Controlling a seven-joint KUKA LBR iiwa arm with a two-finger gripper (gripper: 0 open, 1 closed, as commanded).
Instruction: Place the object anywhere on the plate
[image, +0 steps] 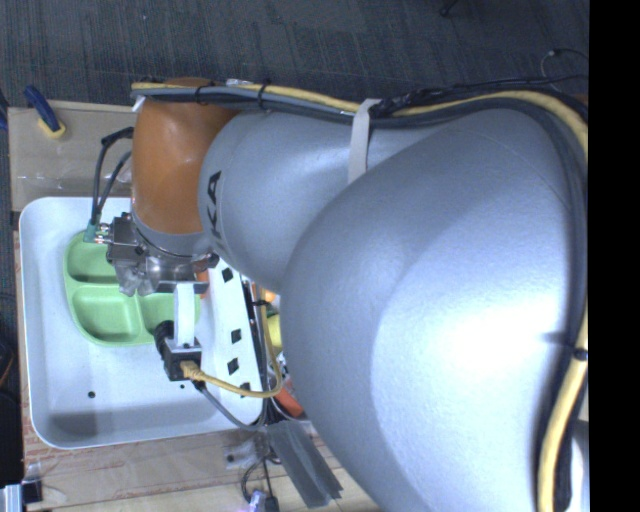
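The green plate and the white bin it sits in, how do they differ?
The green plate is light green and split into compartments; the white bin is plain white and undivided. The plate is smaller and lies inside the bin, near its upper left. The arm covers part of each. Both are shallow, with rounded corners.

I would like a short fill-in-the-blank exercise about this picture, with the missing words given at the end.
1. The plate with compartments is ____ in colour.
2. The plate lies in a shallow bin that is ____ in colour.
3. The band above the arm's wrist is ____.
4. The large arm that hides much of the bench is ____.

Missing words: green; white; orange; grey
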